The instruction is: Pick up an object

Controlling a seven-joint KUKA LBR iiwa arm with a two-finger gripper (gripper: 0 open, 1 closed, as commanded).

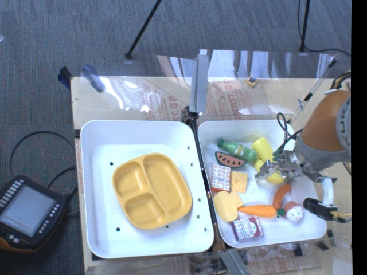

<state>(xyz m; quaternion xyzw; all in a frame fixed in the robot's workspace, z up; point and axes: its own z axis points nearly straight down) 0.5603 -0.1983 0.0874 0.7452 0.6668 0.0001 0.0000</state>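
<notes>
Grey arm with orange band (324,119) reaching in from the right, low over the right bin (252,128). Gripper (274,171) down among the toys at the bin's middle right, just above a small yellow piece (276,179), perhaps touching it. Spread or pressed together: cannot tell from this slant, and nothing visibly pinched.

Just left of the gripper, a yellow block (262,148), a green bottle (236,150) lying flat and a watermelon slice (229,160). Nearer, a red-and-white carton (221,177) beside a pale yellow square (239,182), then a yellow wedge (227,205) touching a carrot (258,211). Right of the carrot, a sausage (281,196) and a red-and-white ball (293,212). Against the near wall, a red box (248,229).

In the left bin (92,153), a yellow divided plate (152,191), lying flat at the middle. On the floor at far left, a handheld screen (26,211).
</notes>
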